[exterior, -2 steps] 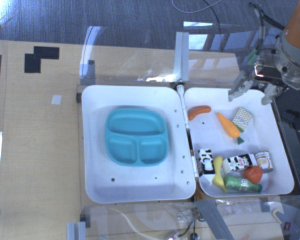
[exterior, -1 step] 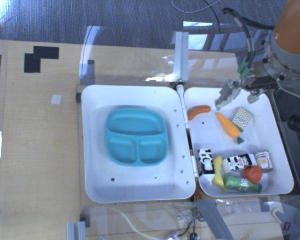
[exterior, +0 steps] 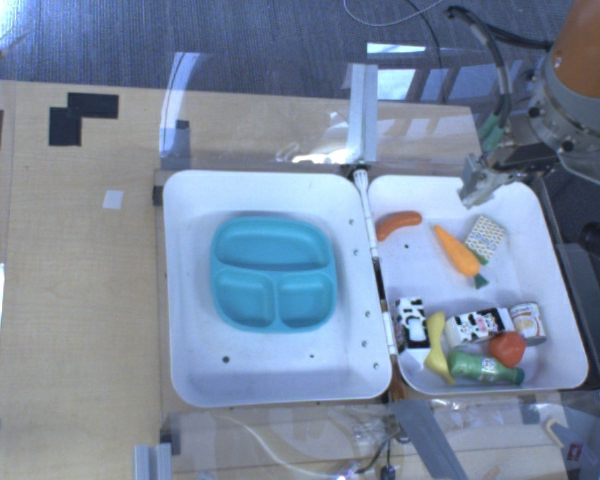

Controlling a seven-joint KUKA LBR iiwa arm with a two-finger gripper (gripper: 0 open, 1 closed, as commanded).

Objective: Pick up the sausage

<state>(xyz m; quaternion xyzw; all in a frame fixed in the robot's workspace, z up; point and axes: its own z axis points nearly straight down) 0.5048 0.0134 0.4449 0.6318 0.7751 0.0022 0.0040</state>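
Observation:
The sausage (exterior: pixel 398 224) is a short orange-red link lying at the upper left of the right bin (exterior: pixel 550 268), close to the divider between the bins. My gripper (exterior: pixel 477 188) hangs over the bin's upper right area, above and to the right of the sausage, well apart from it. Nothing shows between its fingers. An orange carrot (exterior: pixel 458 252) lies between the sausage and the gripper's side of the bin.
The left bin (exterior: pixel 190 298) holds a blue sectioned plate (exterior: pixel 273 273). In the right bin also lie a small checkered packet (exterior: pixel 485 236), a milk carton (exterior: pixel 480 324), a can (exterior: pixel 527 322), a tomato (exterior: pixel 507 348), a green bottle (exterior: pixel 485 370), a banana (exterior: pixel 436 346) and a black-and-white box (exterior: pixel 410 324).

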